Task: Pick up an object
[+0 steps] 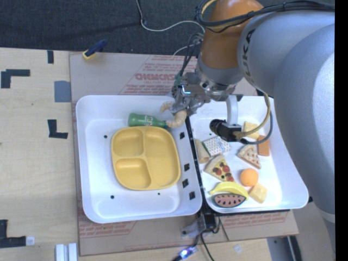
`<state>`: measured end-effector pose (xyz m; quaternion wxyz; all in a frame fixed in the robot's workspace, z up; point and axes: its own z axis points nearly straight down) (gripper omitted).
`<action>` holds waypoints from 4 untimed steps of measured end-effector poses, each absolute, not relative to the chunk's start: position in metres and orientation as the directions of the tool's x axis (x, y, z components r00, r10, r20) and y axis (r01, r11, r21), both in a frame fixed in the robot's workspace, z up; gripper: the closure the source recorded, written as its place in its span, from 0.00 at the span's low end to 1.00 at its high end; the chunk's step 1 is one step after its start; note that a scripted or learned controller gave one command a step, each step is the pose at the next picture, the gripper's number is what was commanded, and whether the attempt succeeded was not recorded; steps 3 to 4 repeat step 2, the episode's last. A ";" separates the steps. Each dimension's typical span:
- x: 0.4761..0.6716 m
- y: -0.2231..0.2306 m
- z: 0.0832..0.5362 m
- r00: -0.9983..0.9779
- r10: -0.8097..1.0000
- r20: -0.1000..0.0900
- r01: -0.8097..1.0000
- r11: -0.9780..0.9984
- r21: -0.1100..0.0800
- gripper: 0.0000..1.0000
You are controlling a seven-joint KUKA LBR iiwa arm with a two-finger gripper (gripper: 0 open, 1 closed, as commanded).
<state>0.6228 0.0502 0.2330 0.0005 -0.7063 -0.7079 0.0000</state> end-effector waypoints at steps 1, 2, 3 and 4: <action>0.621 0.058 0.230 -0.003 1.000 0.000 1.000 0.003 -0.002 1.00; 0.616 0.048 0.214 -0.001 1.000 -0.002 1.000 0.001 -0.003 1.00; 0.616 0.048 0.214 -0.001 1.000 -0.002 1.000 0.001 -0.003 1.00; 0.616 0.048 0.214 -0.001 1.000 -0.002 1.000 0.001 -0.003 1.00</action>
